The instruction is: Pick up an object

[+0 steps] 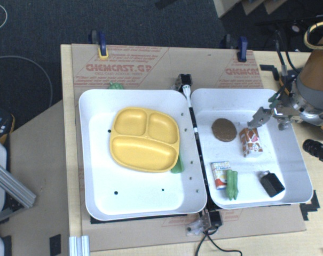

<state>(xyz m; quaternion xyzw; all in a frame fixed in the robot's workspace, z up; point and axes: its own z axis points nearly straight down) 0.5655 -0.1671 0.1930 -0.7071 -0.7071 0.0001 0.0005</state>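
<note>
My gripper [269, 116] hangs over the back right of the right bin [289, 193], its fingers spread open with nothing between them. Just below and left of it lies a red and white snack packet [251, 142]. A round brown disc [224, 129] sits left of the packet. Nearer the front lie a small red and white tube [220, 174], a green pod-shaped toy [232, 184] and a black block [272, 184].
A yellow divided plate [145, 139] fills the middle of the left bin [97, 196], with a green item [176, 167] peeking from under its right edge. A ridge with screws [196, 137] separates the bins. Cables and clamps line the bench's back edge.
</note>
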